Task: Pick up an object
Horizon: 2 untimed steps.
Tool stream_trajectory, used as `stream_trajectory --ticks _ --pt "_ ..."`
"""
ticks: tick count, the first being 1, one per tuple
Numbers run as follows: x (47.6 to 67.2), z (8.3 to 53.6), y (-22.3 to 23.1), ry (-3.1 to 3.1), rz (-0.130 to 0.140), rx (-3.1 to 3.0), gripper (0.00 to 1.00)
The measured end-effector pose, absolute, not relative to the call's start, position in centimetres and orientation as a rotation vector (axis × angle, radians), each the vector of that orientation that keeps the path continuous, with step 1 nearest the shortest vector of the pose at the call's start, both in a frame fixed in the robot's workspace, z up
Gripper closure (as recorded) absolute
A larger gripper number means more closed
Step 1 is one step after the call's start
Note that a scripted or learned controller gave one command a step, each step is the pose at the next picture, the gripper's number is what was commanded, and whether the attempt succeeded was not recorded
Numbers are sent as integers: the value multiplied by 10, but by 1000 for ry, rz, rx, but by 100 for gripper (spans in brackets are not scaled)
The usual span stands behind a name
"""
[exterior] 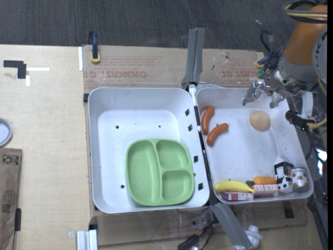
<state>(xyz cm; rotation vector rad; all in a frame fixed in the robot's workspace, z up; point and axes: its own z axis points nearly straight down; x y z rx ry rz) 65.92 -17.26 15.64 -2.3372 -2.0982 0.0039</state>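
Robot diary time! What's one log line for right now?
gripper open, above right bin's far edge | holding nothing | nearest: tan ball | green tray in left bin

Robotics lab: taped cardboard bench (41, 113), white bins (104, 103).

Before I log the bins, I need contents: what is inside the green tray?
Nothing can be seen in the green tray: its three compartments show bare. The tray covers the left bin floor beneath it.

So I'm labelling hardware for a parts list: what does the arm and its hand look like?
A grey arm with a broad orange band, yellow and black cables looped around it, and a small metallic silver two-finger hand at the wrist.
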Motion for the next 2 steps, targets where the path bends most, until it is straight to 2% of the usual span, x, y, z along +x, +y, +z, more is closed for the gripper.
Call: stream_trajectory --ticks 1,2 --pt "618 196 -132 -2028 7 -2394 0" --pt "600 98 -116 -2129 7 -2304 0"
